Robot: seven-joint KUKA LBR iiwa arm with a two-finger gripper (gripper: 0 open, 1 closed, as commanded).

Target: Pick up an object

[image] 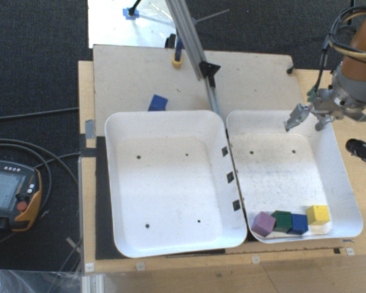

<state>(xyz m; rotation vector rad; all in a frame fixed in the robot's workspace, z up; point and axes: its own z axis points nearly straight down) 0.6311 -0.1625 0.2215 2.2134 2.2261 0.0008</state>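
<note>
- I see my gripper (307,120) hovering over the right bin's (341,163) far edge, fingers spread, grasping nothing.
- 4 blocks (290,221) sit along its near wall.

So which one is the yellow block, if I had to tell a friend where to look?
Start at the right-hand white bin of the two. Along its near edge sits a short row of four small blocks; the yellow block is the one at the right end of that row, next to the blue block. It is the only yellow one, the others being purple, green and blue.
</note>
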